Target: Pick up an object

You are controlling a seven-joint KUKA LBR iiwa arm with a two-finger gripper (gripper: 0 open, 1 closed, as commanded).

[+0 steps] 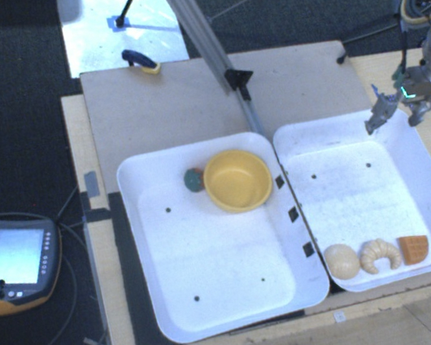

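Floor: dark grey carpet lies all around the worktop (210, 94); the worktop is pale and flat
Screen box: a grey and orange hand controller (10, 263) with a lit screen lies on the carpet at the far left; a black cable runs from it
Left bin: a white bin (220, 291) sits on the worktop; its far end holds a yellow bowl (237, 179), upright; a small dark green ball (193, 180) sits just beside the bowl, on the bowl's left, touching it or almost
Pole: a long grey pole (203, 33) slants down from the top to the spot where the two bins meet
Right bin: a second white bin (367, 190) sits right next to the first one; three things lie in a row along its near edge
Row of three: a pale round bun (342, 261) is on the left; a curled pale roll (380, 255) is in the middle; an orange-brown block (414, 248) is on the right; they sit close together
Gripper: the gripper (392, 112) hangs over the far right corner of the right bin, well apart from the row of three; its fingers are spread apart with nothing between them
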